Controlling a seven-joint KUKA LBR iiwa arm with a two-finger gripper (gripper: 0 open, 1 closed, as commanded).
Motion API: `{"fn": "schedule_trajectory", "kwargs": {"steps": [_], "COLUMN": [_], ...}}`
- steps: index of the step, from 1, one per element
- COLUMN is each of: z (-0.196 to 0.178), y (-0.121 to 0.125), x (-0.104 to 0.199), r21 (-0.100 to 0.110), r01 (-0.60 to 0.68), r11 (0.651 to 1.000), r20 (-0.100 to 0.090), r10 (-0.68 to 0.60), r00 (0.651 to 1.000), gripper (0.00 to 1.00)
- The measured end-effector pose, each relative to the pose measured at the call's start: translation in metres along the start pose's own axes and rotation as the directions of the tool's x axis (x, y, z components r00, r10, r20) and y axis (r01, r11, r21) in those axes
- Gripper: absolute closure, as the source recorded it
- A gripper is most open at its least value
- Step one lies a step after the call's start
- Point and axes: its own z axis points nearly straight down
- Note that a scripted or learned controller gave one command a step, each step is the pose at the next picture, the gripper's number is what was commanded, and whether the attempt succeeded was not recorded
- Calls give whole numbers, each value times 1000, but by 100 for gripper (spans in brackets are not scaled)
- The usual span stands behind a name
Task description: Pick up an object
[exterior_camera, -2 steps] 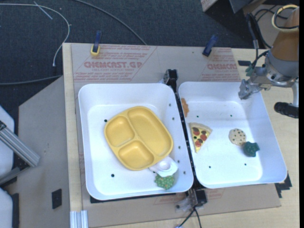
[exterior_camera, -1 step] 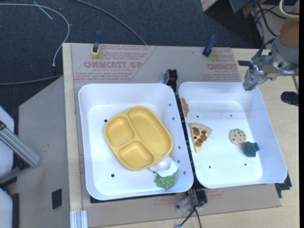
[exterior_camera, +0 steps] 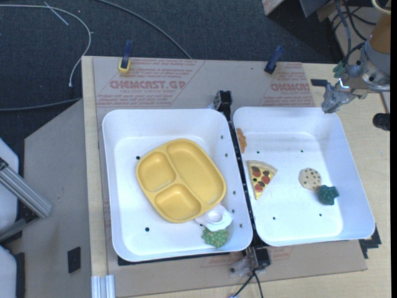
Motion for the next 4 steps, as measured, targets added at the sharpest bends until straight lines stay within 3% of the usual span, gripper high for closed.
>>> {"fn": "schedule_trajectory", "kwargs": {"steps": [3,4], "z": [5,-2], "y": [-5,-20], "x": [160,221], "r21": [8,9], "r01": [4,4], "r11": [1000,1000], "r20": [-4,-4], "r10": [-4,-4], "r00": [1000,1000], "gripper": [100,100]}}
